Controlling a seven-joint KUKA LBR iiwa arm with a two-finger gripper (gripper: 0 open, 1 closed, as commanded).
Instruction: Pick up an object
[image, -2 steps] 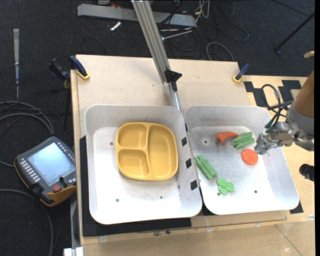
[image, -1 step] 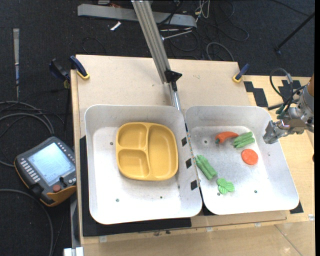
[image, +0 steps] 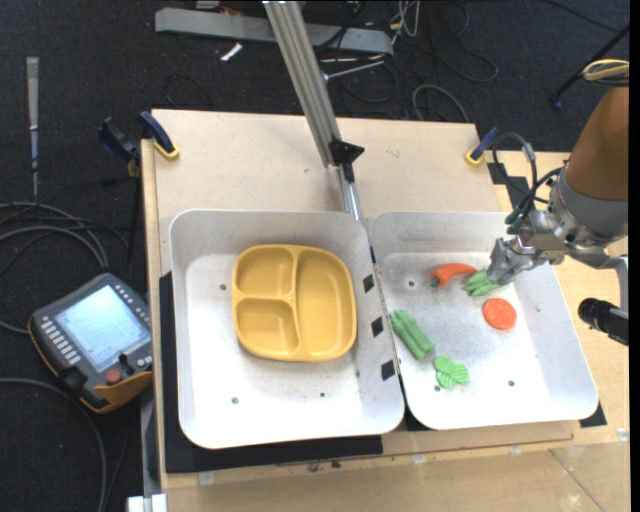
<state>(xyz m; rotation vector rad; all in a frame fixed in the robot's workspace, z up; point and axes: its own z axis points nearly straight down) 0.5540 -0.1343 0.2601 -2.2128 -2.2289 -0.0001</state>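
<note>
The right bin (image: 560, 390) holds several toy foods. An orange carrot-like piece (image: 452, 271) lies near its back, with a small green piece (image: 481, 285) just right of it. A round orange slice (image: 500, 314) lies further right. A long green vegetable (image: 411, 334) and a small green leafy piece (image: 452, 373) lie near the bin's left side. My gripper (image: 503, 266) hangs low over the small green piece, right of the carrot. The view does not show whether anything sits between its fingers.
The left bin (image: 200, 400) holds a yellow divided plate (image: 295, 302). A metal pole (image: 312, 85) slants up from between the bins. A teach pendant (image: 95, 340) lies on the floor at the left. Clamps (image: 160, 135) sit on the bench's back corners.
</note>
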